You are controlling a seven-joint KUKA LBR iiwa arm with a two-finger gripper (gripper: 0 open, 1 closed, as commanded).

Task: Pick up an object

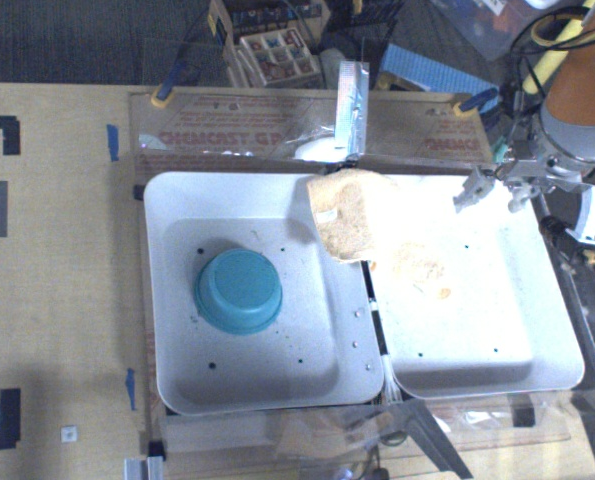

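- I see a teal bowl point(239, 289) lying upside down, round base up, on the floor of the left bin point(167, 218), toward its left side.
- I see a tan, crumbly sponge-like slab point(345, 215) draped over the ridge between both bins, near their far edge.

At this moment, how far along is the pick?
Nothing looks picked. The blue bowl sits in the left bin; the tan sponge lies across the divide between bins. The gripper hangs over the right bin's far corner, carrying nothing visible. The approach and grasp remain.
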